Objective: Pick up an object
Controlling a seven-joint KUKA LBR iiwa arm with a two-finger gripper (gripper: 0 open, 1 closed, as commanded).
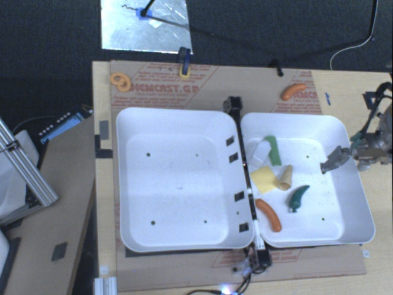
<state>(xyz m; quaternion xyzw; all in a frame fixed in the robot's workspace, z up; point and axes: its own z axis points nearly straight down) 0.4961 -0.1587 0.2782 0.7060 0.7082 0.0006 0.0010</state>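
A: While the grey metal hand point(332, 160) is hovering over the right white plastic bin point(359, 226), is it gripping anything?
B: Can't tell. The smooth orange sausage-shaped toy point(268, 215) is lying in that bin's near left corner, pointing diagonally, beside a teal pepper point(298, 196).

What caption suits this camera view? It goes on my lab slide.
Gripper poised over the right bin, which holds toy foods including a teal pepper and a sausage.
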